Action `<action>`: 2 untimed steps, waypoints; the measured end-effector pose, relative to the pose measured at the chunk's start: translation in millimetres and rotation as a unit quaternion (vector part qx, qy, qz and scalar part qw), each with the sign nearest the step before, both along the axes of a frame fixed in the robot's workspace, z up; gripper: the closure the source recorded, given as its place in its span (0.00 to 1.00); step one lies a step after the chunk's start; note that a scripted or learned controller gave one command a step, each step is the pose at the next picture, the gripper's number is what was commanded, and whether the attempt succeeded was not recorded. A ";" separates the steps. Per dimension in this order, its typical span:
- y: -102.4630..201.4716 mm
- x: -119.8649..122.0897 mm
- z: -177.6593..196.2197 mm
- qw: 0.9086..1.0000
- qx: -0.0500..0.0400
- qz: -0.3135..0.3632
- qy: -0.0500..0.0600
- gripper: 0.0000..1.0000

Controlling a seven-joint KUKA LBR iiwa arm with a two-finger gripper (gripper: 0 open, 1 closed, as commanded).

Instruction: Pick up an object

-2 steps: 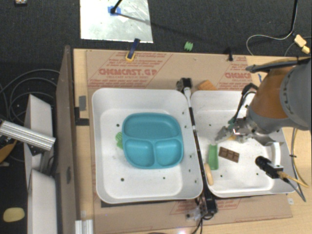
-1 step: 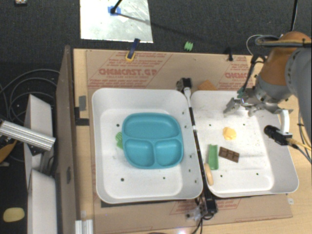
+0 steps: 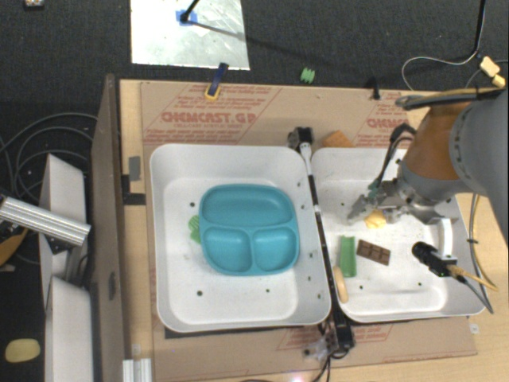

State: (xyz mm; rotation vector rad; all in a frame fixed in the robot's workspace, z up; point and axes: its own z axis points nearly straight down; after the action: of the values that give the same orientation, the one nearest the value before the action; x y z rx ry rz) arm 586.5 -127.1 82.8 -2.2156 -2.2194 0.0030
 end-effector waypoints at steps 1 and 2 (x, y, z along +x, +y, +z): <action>-2.6 6.6 17.9 1.000 -0.003 0.001 -0.009 1.00; -1.7 5.2 15.6 1.000 -0.002 0.001 -0.007 0.00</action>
State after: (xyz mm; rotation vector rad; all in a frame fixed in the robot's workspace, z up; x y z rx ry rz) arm 591.7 -128.8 98.4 -2.2218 -2.2303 -0.0083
